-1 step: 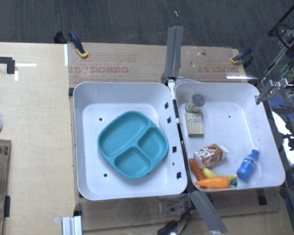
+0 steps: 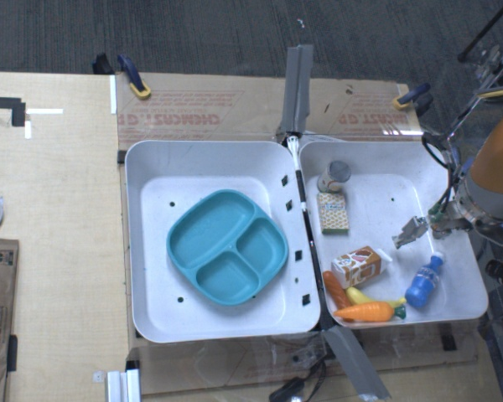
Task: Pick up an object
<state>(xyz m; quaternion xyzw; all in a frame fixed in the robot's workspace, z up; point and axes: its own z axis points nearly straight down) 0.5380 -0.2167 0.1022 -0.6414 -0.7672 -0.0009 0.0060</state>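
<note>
Hovering over the right white bin (image 2: pixel 377 162), the two-finger gripper (image 2: pixel 412 231) sits above bare floor with nothing between its fingers, which look spread apart; nearest lies the blue plastic bottle (image 2: pixel 422 282) by the right wall; further left the small orange-and-white carton (image 2: pixel 356 266); the orange toy carrot (image 2: pixel 367 311) and a yellow piece crowd the front rim. Risks, as I judge them: the bottle rolls off the fingers; the wall blocks a finger; clustered items get nudged rather than gripped.
</note>
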